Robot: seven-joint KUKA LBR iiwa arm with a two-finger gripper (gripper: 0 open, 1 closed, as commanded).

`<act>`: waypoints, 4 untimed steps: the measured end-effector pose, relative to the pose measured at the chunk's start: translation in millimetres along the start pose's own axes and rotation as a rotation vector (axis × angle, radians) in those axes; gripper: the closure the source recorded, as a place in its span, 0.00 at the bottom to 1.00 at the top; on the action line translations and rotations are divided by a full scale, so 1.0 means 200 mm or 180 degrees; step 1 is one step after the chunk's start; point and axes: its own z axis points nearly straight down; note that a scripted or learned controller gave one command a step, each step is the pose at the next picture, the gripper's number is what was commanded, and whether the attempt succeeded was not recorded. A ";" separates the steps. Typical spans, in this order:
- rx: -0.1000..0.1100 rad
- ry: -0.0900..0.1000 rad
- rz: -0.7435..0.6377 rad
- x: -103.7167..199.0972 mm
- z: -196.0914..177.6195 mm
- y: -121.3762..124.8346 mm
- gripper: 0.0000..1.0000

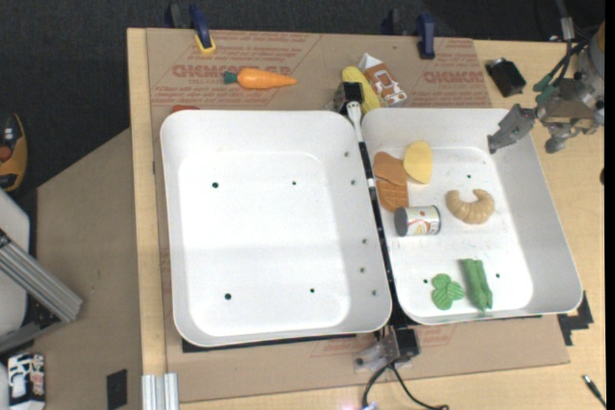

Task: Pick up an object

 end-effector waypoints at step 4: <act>0.0066 0.0007 -0.0002 0.36 0.95 0.31 1.00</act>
